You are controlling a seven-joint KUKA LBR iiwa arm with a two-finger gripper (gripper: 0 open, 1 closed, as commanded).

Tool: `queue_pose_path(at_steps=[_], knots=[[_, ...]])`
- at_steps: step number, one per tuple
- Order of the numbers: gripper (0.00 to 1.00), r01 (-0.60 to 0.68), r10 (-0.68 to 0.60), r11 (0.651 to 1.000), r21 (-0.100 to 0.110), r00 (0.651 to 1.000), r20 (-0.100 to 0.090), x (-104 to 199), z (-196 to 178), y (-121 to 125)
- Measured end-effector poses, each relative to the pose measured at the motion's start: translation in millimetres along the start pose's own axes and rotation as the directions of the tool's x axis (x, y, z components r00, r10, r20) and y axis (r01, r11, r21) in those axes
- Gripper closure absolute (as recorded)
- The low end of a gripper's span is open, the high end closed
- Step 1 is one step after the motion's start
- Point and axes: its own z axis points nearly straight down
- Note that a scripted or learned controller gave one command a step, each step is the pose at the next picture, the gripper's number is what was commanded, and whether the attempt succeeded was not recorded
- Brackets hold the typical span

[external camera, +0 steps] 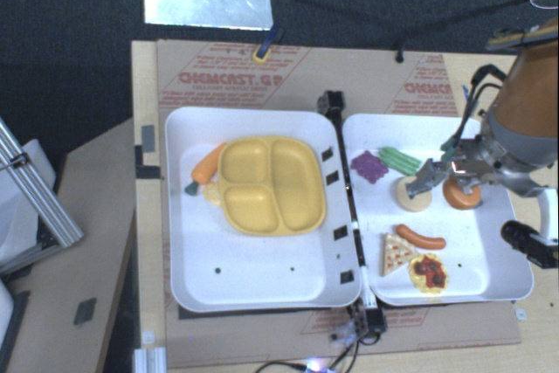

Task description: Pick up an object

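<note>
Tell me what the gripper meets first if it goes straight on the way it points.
Probably the cream disc in the right bin; the gripper sits just over its edge, though depth is unclear.

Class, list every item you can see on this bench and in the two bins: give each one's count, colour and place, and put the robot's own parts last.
White bins: 2, white, side by side on the bench.
Divided plate: 1, yellow, three compartments, in the left bin.
Toy carrot: 1, orange with green tip, against the plate's left edge.
Grapes: 1, purple, right bin, upper left.
Green vegetable: 1, green, right of the grapes.
Round cream piece: 1, cream, right bin centre, beside the gripper.
Doughnut: 1, orange-brown, right of the cream piece.
Sausage: 1, red-orange, right bin, lower half.
Pizza slice: 1, tan with red dots, below the sausage.
Spaghetti: 1, yellow with red sauce, near the bin's front edge.
Gripper: 1, grey, low over the right bin.
</note>
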Motion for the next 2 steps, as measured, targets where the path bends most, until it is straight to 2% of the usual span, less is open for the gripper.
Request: queue_pose_path(at_steps=[1,2], knots=[[0.00,0.002,-0.002,1.000,-0.009,1.000,0.001,0,-4,2],[0.00,0.000,0.000,1.000,-0.005,1.000,0.001,3,39,-3]])
